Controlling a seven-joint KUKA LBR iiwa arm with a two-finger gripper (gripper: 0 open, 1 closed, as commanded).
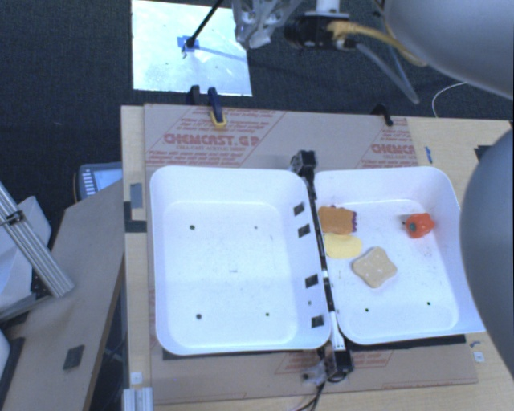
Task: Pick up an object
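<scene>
The gripper [259,22], a metallic claw-like shape, hangs high above the bench; whether it is open or closed cannot be told. Well below it, toward the camera and to its right in the picture, the right bin [438,321] of smooth white plastic holds four things: a flat, square slice of toast [374,267], a pale yellow disc [343,246] touching an orange block [336,219] by the dividing wall, and a small round red-orange piece [418,225] farther right. The left bin [161,265] lies below the gripper, slightly left.

white bins [217,181], orange tomato [417,225], yellow slice [344,246], tan toast [374,267]
</scene>
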